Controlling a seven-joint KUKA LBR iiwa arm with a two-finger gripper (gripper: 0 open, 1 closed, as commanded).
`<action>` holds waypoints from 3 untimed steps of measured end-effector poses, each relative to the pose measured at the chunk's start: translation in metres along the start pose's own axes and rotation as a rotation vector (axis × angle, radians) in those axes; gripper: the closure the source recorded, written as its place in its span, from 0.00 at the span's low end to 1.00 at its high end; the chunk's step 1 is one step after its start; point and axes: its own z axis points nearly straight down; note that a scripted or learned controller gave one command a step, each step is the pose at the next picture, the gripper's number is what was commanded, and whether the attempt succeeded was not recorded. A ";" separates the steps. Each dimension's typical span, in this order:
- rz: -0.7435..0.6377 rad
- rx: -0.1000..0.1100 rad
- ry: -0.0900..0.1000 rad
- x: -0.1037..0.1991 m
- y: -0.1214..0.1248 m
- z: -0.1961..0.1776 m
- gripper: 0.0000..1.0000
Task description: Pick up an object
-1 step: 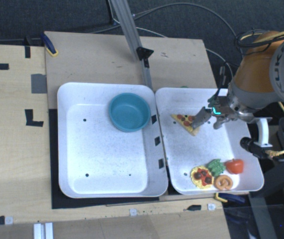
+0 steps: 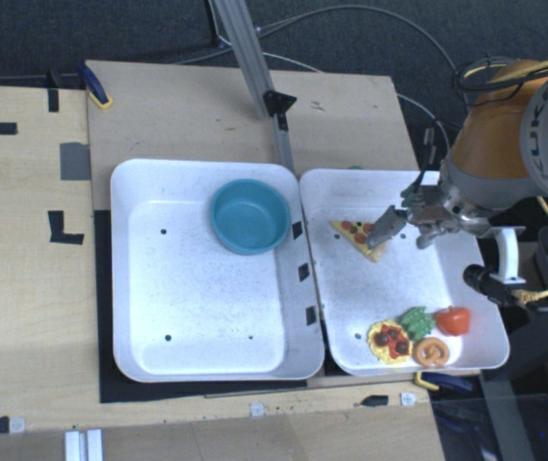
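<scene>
A toy pizza slice [image 2: 353,232] lies in the upper left part of the right bin [image 2: 398,277]. My gripper [image 2: 400,241] hangs just to its right, open. The left finger [image 2: 385,228] comes down at the slice's right end, and I cannot tell if it touches. The right finger [image 2: 426,237] stands apart over bare bin floor. Nothing sits between the fingers. In the near right corner of this bin lie a small round pizza [image 2: 389,342], a green leafy piece [image 2: 416,320], a red tomato-like piece [image 2: 454,320] and an orange ring [image 2: 432,351].
A blue bowl [image 2: 250,216] sits at the back of the left bin [image 2: 197,305]. A grey pole [image 2: 254,56] slants down to the gap between the bins. Cables run behind the bench at the top right.
</scene>
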 end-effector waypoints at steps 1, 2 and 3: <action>0.000 0.004 0.000 0.009 -0.005 0.054 0.00; 0.000 0.005 0.000 0.010 -0.007 0.107 0.00; -0.001 0.001 0.000 0.010 -0.006 0.095 1.00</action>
